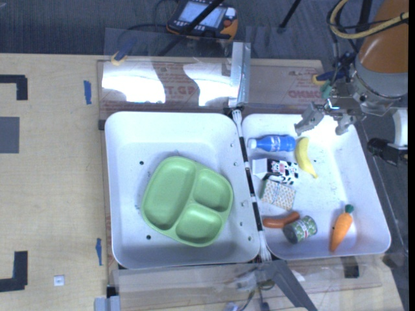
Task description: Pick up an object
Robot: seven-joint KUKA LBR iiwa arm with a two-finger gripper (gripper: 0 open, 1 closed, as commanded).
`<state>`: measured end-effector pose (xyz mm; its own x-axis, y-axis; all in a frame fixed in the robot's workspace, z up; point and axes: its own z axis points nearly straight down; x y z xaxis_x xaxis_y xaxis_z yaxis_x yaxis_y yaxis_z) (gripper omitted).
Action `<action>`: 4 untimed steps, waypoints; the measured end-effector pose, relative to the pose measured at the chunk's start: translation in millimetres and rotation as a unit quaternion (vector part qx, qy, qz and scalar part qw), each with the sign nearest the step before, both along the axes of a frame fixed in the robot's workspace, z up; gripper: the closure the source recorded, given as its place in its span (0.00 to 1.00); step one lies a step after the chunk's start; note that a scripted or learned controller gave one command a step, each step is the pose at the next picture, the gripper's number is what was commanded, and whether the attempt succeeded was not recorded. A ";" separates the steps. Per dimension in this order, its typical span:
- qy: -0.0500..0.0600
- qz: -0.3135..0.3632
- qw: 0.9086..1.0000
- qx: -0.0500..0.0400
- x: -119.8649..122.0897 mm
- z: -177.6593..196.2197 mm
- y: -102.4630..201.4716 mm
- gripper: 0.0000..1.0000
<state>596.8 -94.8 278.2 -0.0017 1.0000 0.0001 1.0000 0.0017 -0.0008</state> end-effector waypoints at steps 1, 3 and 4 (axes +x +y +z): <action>0.000 0.038 0.999 0.000 39.4 -91.0 -41.0 0.00; 0.004 0.125 0.992 0.001 60.1 -181.9 -81.0 1.00; -0.002 0.101 0.995 -0.001 71.2 -83.8 -57.0 1.00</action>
<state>667.9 -151.8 194.3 -0.2024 0.9793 -0.0016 0.9793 0.2024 0.0035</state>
